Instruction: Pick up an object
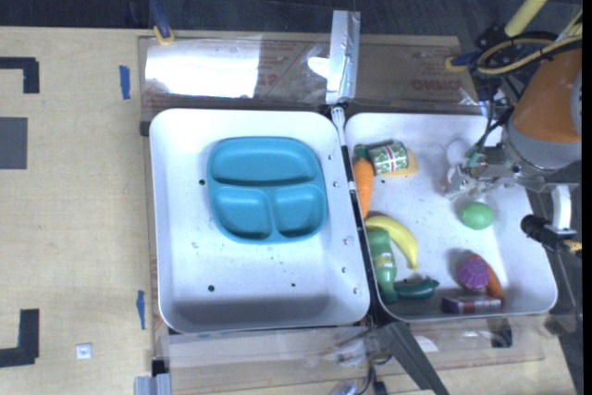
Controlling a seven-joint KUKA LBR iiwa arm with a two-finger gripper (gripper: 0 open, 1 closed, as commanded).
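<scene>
Glossy white plastic bins, matt blue plastic tray, pale wooden bench.

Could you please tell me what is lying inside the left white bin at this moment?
The left bin holds one blue divided tray, lying flat with three compartments. Small dark specks dot the bin floor around it. Whatever lies beneath the tray is covered and cannot be seen.

You've got a light wood bench w/ two shallow white bins side by side on it: left bin and right bin, rims touching at centre. Black angle marks and a grey square sit on the bench's left part, blue tape bits nr the left bin.
</scene>
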